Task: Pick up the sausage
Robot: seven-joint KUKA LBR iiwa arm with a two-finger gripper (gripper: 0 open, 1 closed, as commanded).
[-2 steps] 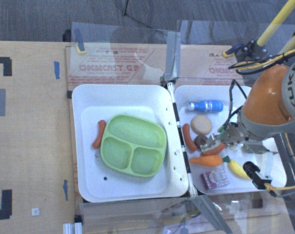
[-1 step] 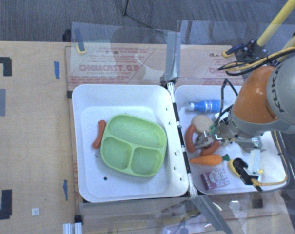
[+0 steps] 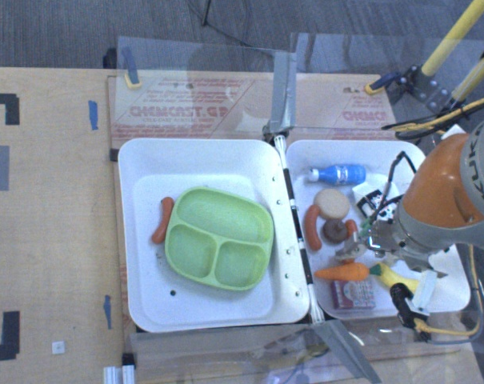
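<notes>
Orange-banded arm hangs over the right bin [image 3: 458,294], its end effector [image 3: 362,242] above a carrot [image 3: 343,273]; grip state unclear. One smooth sausage [image 3: 162,219] lies in the left bin [image 3: 138,294] beside a glossy green divided plate [image 3: 219,238]. Cardboard [image 3: 182,110] reads "CHEMCAST GP".

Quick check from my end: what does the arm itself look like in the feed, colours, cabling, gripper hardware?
The arm comes in from the view's right: a rounded grey body with a broad orange band above the wrist. Below the band sits a grey collar, then a cluster of metallic gripper hardware over the right bin. A thin black cable loops along the wrist. No readable markings at this size.
</notes>
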